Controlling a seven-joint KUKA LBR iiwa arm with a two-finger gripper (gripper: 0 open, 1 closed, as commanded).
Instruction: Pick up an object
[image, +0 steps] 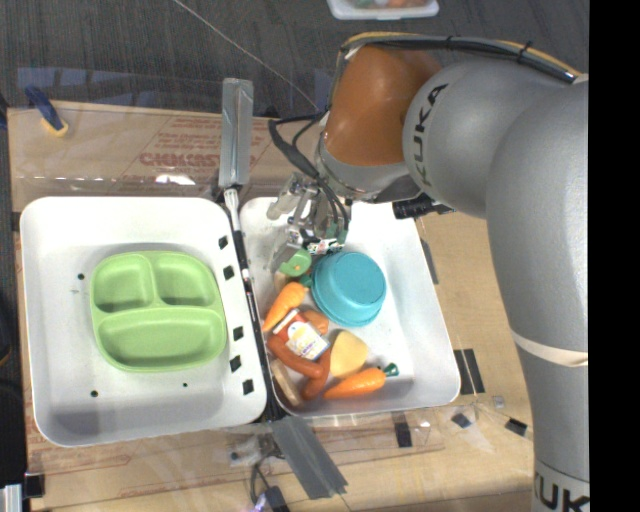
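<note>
One small green object (294, 265) lies directly below the tool (310, 228) in the camera view, touching the teal bowl's (349, 288) near rim in the right bin (425, 330); tool opening cannot be determined.
</note>
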